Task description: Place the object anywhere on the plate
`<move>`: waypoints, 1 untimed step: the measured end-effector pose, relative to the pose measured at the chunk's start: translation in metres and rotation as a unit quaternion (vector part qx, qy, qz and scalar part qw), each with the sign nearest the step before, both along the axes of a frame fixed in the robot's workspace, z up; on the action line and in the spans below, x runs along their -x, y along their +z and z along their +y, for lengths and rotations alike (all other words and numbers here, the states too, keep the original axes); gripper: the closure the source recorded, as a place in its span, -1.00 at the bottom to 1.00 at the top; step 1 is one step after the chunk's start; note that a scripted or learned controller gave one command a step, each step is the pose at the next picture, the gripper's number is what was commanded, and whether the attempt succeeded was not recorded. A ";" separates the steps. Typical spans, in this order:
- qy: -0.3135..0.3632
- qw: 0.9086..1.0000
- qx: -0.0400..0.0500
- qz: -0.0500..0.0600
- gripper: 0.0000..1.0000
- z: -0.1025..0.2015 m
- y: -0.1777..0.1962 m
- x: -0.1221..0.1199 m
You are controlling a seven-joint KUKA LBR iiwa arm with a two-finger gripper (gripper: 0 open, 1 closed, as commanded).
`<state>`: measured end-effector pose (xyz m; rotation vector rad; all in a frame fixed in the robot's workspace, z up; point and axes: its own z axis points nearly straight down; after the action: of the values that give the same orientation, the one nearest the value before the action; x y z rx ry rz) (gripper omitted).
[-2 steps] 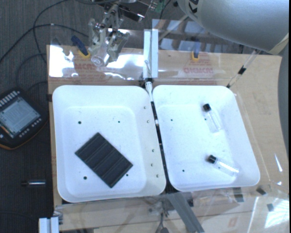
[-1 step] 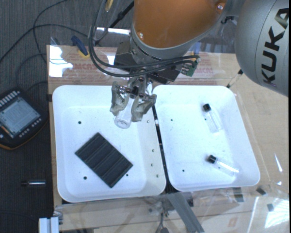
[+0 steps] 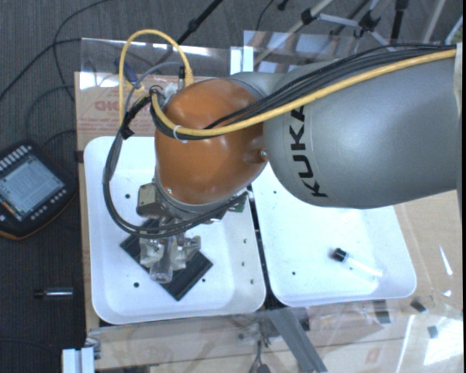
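Claw (image 3: 168, 256) pointing down over black plate (image 3: 188, 274) | left bin (image 3: 109, 301) | grip state unclear

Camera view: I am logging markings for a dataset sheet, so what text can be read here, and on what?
"KUKA" on the grey arm.
Red print on the cardboard behind the left bin: partly hidden, not readable.
Pendant screen: too small to read.

A robotics lab: a grey KUKA arm (image 3: 357, 130) over two shallow white plastic bins (image 3: 109, 301), a black teach pendant (image 3: 23, 189) on dark carpet (image 3: 31, 53).
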<state>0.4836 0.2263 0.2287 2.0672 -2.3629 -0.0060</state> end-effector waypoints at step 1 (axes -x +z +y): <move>0.168 0.986 -0.001 -0.001 1.00 -0.021 0.020 -0.001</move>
<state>0.4848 0.2054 0.2482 2.4371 -1.9835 -0.0053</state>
